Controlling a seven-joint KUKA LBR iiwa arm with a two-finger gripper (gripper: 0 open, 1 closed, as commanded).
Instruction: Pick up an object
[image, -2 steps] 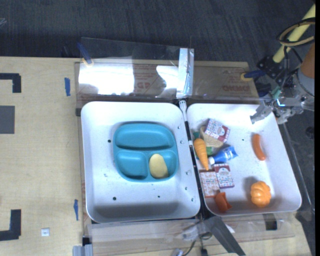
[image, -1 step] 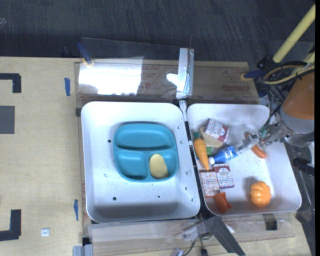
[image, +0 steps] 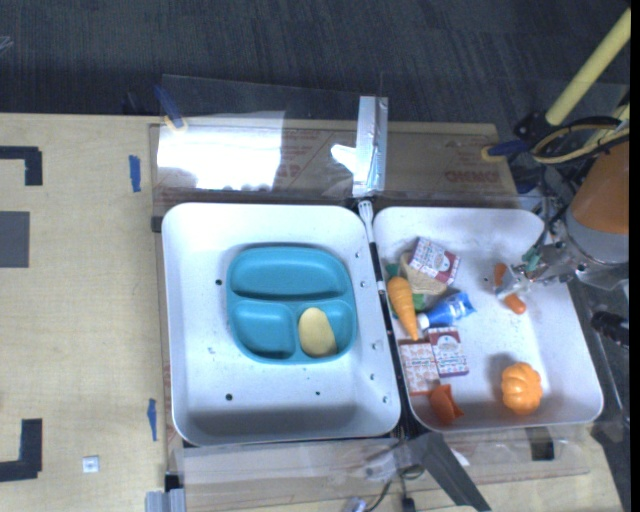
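My gripper (image: 522, 272) reaches in from the right and hangs low over the right side of the right bin (image: 480, 232). A small orange piece (image: 515, 304) lies just below and left of its tip; I cannot tell whether they touch. Further left in this bin lie an orange carrot (image: 402, 305), a small red-and-white carton (image: 436, 261) and a blue tube (image: 448, 309). Two more red-and-white cartons (image: 433, 359) lie below them. A small orange pumpkin (image: 521, 387) rests near the front right corner, and a red-orange piece (image: 443, 402) sits at the front edge.
The left bin (image: 190, 300) holds a blue divided tray (image: 285, 290) with a yellow oval object (image: 317, 331) in its lower right compartment. A clear plastic sheet (image: 260, 150) lies behind the bins. Cables and a yellow rod (image: 590, 70) crowd the upper right.
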